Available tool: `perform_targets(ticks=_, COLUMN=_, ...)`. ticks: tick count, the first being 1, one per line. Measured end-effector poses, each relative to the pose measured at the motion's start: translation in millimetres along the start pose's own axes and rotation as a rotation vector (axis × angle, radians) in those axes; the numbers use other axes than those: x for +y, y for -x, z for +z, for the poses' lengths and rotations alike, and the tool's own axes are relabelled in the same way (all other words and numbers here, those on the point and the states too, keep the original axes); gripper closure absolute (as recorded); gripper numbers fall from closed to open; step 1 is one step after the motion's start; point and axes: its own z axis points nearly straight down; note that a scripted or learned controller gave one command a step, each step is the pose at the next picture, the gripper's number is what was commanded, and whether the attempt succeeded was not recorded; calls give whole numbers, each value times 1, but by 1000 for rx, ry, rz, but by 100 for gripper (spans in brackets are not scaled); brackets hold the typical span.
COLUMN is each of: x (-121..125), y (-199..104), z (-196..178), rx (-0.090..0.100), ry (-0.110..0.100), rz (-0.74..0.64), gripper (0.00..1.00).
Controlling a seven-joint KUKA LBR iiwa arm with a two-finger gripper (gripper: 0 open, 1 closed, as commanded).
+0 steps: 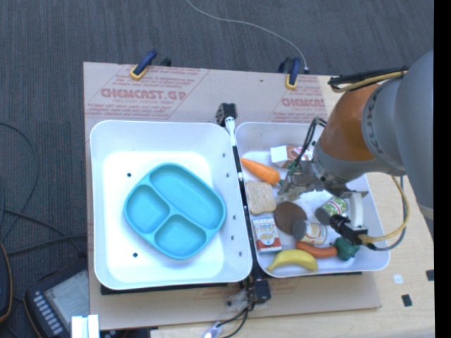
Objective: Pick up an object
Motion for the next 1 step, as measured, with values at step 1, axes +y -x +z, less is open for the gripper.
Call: perform_targets(ticks=1, x=0, y=0, z=0, rx=0, ry=-1, rz=0, gripper=0)
